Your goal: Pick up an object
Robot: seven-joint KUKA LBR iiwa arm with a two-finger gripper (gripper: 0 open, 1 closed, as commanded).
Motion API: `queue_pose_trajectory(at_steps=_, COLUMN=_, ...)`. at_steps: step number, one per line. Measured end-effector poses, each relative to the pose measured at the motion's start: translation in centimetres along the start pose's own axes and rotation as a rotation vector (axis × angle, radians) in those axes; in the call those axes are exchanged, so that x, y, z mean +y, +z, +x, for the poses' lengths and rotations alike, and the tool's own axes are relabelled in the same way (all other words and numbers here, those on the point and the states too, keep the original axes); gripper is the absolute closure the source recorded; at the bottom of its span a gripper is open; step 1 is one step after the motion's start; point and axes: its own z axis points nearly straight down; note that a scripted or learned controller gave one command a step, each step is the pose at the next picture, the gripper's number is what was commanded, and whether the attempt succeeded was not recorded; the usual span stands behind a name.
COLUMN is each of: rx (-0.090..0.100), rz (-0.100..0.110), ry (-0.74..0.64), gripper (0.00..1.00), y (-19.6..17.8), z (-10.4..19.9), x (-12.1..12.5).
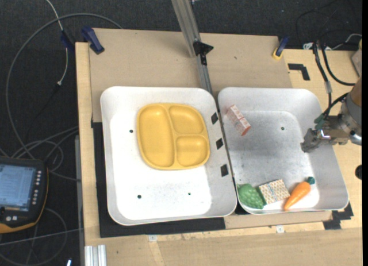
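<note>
Carrot (296, 195) lies in the right bin (270, 101) on a wooden bench (149, 58); tool (313, 139) grip unclear.

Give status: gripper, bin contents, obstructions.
Gripper over right white bin's right edge, holding nothing visible. Orange toy carrot, green lump, patterned block clustered at near wall. Path unobstructed.

Dark carpet floor (34, 87) w/ cables; wooden bench (144, 58)

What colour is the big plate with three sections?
The divided plate is yellow, seen in the camera view, lying in the left bin.
</note>
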Motion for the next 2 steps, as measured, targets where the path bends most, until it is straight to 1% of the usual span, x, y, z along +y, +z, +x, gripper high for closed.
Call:
queue_pose_trajectory(at_steps=1, rx=0.001, rz=0.001, ry=0.000, gripper=1.00, y=-3.3, z=0.0, x=0.2)
queue_pose_trajectory(at_steps=2, rx=0.006, rz=0.009, ry=-0.004, gripper=1.00, y=-2.2, z=5.2, x=-0.7)
